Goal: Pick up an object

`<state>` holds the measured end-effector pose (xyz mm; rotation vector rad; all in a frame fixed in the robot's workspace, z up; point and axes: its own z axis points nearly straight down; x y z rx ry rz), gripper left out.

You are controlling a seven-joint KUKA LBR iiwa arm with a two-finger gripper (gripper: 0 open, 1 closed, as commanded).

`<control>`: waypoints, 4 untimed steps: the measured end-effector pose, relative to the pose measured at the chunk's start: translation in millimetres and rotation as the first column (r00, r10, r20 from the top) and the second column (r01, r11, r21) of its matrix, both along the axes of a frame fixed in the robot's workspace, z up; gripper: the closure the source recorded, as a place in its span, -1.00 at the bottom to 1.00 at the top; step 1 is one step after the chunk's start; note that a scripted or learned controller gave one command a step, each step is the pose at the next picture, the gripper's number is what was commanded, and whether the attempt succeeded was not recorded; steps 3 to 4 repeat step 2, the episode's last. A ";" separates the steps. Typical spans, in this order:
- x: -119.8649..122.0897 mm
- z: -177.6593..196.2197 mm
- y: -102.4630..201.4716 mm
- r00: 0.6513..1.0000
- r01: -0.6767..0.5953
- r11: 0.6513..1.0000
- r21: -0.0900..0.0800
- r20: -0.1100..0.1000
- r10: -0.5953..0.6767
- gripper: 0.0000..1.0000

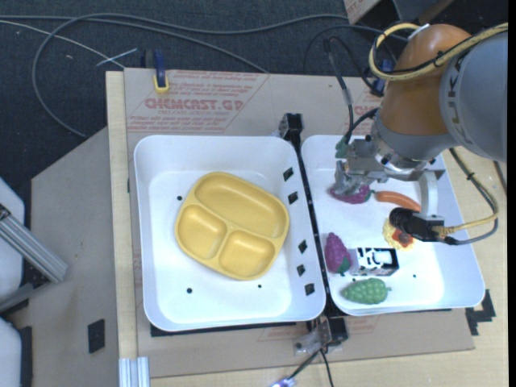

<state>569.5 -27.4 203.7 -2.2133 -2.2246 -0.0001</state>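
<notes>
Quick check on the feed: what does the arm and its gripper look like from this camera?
The arm is a thick, rounded grey body with a broad orange band above the wrist. Yellow and black cables loop beside that band. The wrist narrows to a grey metal gripper of small boxy parts; its fingers are too small to make out.

Two bins sit side by side on the desk (201, 103). Left bin (153, 216) holds a divided plate (232, 226) at centre. Right bin (459, 272) holds a toy grape bunch (364, 291) at lower frame, a small box (377, 260) just above it, and the pincer (352, 185) over its upper left.
</notes>
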 end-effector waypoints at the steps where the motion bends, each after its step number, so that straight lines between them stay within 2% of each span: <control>1: 2.6 16.0 53.5 1.000 -0.001 1.000 0.000 0.004 0.001 1.00; 2: 7.1 9.0 109.0 1.000 0.000 1.000 -0.001 0.003 0.000 1.00; 4: 7.1 9.0 109.0 1.000 0.000 1.000 -0.001 0.003 0.000 1.00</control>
